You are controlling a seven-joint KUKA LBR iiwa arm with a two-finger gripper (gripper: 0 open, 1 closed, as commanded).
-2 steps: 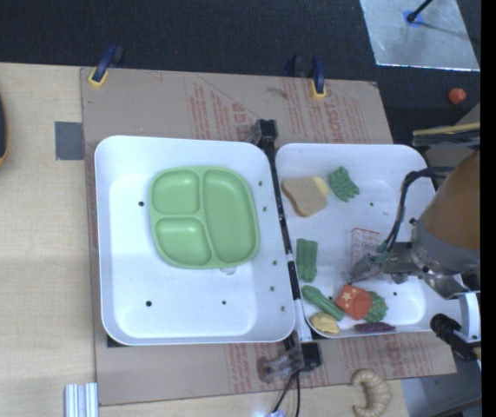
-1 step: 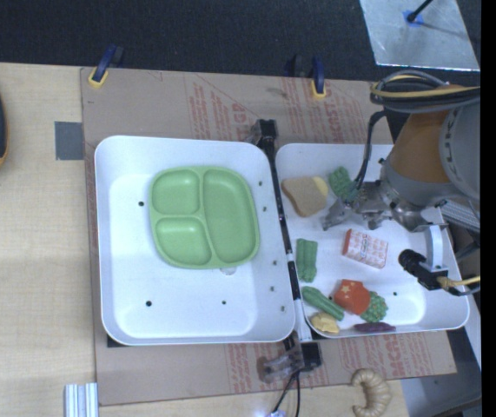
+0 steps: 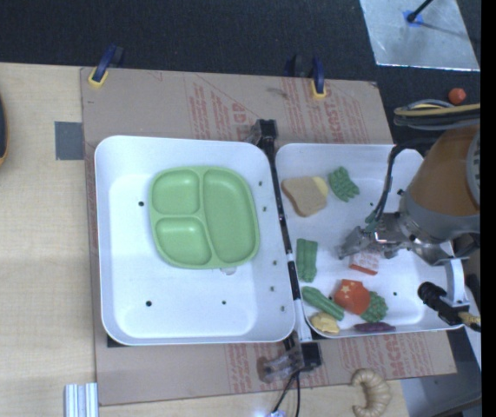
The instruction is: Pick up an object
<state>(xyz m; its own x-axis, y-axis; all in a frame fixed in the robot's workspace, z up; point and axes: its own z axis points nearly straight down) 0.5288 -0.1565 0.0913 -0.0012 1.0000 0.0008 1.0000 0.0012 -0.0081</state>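
Gripper [image 3: 356, 243]: low in the right bin [image 3: 360, 159], over a small red-white piece [image 3: 365, 263].
Fingers: can't tell whether wide or closed.
Progress: nothing lifted yet.

Open floor mid right bin [image 3: 317, 156] — toy foods [image 3: 352, 298] crowding its front edge.

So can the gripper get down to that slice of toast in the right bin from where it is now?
Probably yes. The toast lies flat near the right bin's far left corner with nothing on top, and the gripper hovers close by.
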